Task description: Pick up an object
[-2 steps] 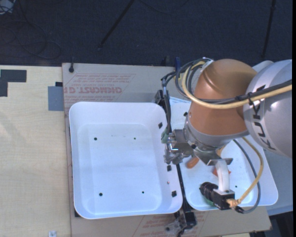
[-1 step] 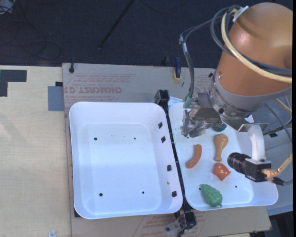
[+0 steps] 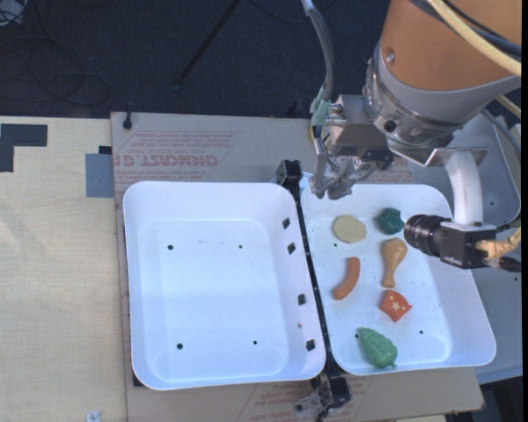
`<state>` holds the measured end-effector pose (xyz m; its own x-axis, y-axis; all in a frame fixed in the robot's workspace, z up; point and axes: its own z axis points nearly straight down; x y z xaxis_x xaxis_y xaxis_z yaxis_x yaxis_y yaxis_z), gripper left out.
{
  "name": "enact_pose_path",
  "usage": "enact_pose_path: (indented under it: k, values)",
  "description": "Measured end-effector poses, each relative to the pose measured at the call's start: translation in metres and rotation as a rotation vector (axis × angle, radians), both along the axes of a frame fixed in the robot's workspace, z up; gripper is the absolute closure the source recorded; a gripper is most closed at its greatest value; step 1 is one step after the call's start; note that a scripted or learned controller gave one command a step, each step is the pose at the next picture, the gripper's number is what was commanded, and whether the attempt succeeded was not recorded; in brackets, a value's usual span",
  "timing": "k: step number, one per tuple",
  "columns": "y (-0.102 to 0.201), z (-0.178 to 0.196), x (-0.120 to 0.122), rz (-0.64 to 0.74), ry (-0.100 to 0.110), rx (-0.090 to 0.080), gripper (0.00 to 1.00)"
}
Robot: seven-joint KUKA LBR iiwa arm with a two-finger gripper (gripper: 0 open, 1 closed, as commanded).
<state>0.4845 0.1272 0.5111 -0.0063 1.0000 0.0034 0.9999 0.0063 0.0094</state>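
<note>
Where toys lie: right bin [image 3: 475, 341].

The arm [image 3: 440, 51], grey with an orange band, reaches in from the upper right, and its gripper [image 3: 334, 183] hangs over the far left corner of the right bin [image 3: 475, 345]. The state of the gripper cannot be made out. In the right bin lie six small things, well apart from the gripper: a pale round piece [image 3: 349, 229], a dark green lump [image 3: 389, 221], a tan drumstick [image 3: 392, 259], an orange sausage [image 3: 347, 278], a red block [image 3: 394, 306] and a light green lump [image 3: 377, 347]. The left bin [image 3: 141, 236] sits just beside it on brown cardboard [image 3: 185, 152] that lies on the counter [image 3: 44, 280].
</note>
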Motion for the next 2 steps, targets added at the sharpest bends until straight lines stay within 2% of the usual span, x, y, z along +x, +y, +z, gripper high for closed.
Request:
enact_pose_path:
  k: [1,2]
  values:
    - [0.067,0.028,-0.009,0.001,0.010,-0.003,1.00]
    - [0.119,0.025,0.023,-0.002,0.013,-0.005,1.00]
